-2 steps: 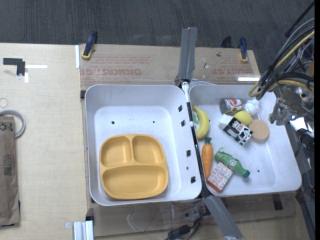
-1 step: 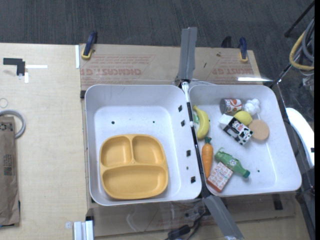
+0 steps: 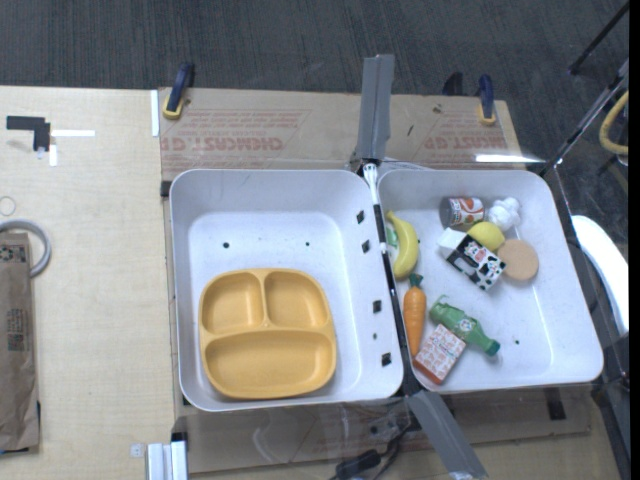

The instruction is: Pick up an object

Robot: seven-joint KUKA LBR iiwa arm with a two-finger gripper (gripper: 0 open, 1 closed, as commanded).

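In the right bin (image 3: pixel 560 298), carrot (image 3: pixel 414 318) beside banana (image 3: pixel 403 242)

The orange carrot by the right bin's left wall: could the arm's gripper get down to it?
Probably yes. The orange carrot lies uncovered, but the white bin wall and the green bottle sit close beside it.
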